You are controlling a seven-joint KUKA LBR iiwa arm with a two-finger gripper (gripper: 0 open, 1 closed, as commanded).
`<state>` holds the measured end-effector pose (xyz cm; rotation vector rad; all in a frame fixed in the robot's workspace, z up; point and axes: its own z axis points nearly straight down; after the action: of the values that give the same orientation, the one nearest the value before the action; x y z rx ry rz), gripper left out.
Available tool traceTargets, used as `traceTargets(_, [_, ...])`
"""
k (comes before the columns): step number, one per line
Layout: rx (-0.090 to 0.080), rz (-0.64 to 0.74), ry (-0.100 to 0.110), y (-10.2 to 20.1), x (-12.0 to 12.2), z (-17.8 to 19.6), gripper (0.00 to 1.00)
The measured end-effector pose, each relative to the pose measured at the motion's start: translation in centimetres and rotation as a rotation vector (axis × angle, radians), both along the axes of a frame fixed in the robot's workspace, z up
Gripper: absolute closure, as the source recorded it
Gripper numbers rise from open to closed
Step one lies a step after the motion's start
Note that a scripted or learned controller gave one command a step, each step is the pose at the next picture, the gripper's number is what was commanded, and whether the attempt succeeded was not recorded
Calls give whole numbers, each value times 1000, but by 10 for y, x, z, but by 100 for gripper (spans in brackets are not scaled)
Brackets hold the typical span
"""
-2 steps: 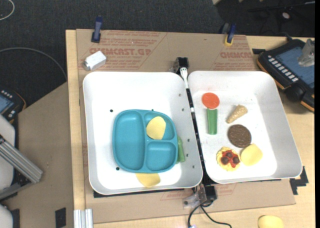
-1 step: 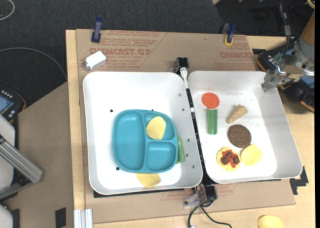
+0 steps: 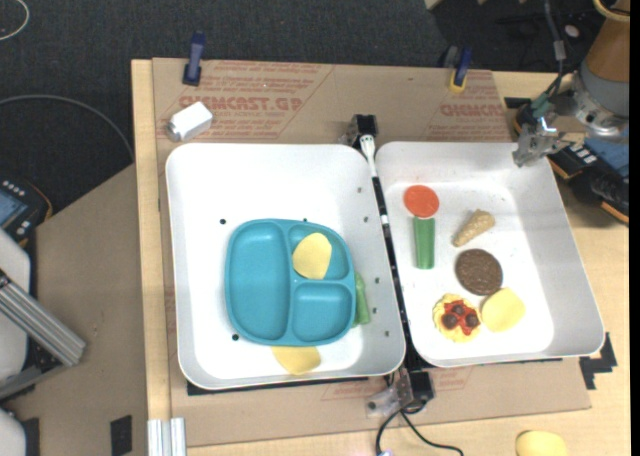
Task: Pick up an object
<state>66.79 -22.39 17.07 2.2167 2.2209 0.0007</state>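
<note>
Left bin (image 3: 190, 244) carries the teal tray (image 3: 262, 284), a yellow slice (image 3: 312, 256) in its two o'clock compartment. Right bin (image 3: 560, 234): green stick (image 3: 423, 242), brown disc (image 3: 478, 271), beige piece (image 3: 473, 228). The gripper (image 3: 530, 147) hangs at that bin's one o'clock corner; whether it is parted, I cannot tell.

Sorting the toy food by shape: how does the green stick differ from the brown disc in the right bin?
The green stick is long, narrow and bright green; the brown disc is round, flat and dark brown. The stick lies lengthwise just below the orange-red disc; the brown disc sits beside the yellow piece. Both rest in the right bin.
</note>
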Motion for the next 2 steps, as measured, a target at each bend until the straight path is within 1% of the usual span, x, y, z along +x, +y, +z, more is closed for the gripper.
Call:
traceTargets(1, [-4,2,-17,20,1,173,100])
traceTargets(2, [3,-4,7,-1,-2,115,100])
